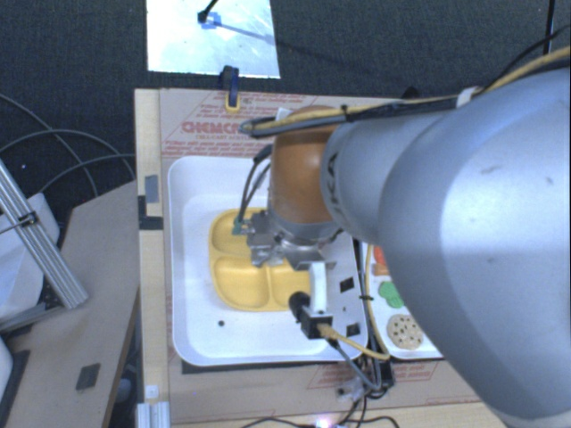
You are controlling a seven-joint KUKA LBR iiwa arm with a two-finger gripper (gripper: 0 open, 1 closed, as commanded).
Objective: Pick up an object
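Observation:
A yellow divided plate [234,275] lies in the left white bin [192,239], near its middle. My arm reaches in from the right, and its orange band [299,181] sits over the bin. The gripper [278,255] hangs low over the plate's right part, at or just above its surface. The wrist body hides where the gripper meets the plate.
The right bin [419,350] is mostly covered by the arm; a green piece [390,292], a cookie-like disc [404,331] and an orange-red piece [378,259] show at its left side. Cables [357,364] trail near the bins' front edge. A blue clamp [231,83] sits behind the bench.

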